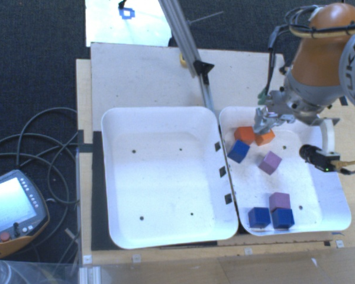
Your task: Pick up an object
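My gripper (264,125) hangs low over the back left of the right bin (319,188). It is right above two orange blocks: one (244,135) lies to its left and the other (265,138) sits directly under its tip. The view does not show whether it touches either block. A blue block (238,151) lies just in front of the orange ones. A purple block (270,163) rests tilted near the bin's middle.
At the right bin's front edge sit a purple block (279,200) and two blue blocks (259,217) (283,218). The left bin (160,176) adjoins it. A slanted metal pole (183,31) crosses behind the bins. Cables and a pendant (12,209) lie at left.
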You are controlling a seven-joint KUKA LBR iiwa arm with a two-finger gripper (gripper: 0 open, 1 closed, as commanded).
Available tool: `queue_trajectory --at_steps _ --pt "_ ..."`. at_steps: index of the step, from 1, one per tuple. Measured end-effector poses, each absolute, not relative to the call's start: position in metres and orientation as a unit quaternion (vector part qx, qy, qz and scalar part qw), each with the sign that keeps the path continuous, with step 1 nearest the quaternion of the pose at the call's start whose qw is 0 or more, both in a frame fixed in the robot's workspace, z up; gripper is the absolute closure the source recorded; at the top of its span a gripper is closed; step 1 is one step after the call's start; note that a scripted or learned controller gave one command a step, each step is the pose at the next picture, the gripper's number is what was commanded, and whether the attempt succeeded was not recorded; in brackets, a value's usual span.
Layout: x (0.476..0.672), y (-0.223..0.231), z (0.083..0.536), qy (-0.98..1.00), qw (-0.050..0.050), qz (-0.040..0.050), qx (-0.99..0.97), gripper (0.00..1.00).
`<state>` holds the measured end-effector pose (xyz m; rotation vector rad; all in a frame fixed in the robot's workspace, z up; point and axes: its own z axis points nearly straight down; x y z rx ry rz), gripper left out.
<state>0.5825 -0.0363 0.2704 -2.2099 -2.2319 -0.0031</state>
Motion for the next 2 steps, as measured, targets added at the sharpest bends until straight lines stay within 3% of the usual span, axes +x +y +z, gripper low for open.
queue_trajectory --at_steps 2 --pt "0.56 0.062 0.244 -0.711 0.001 -0.001 -0.703 1.0"
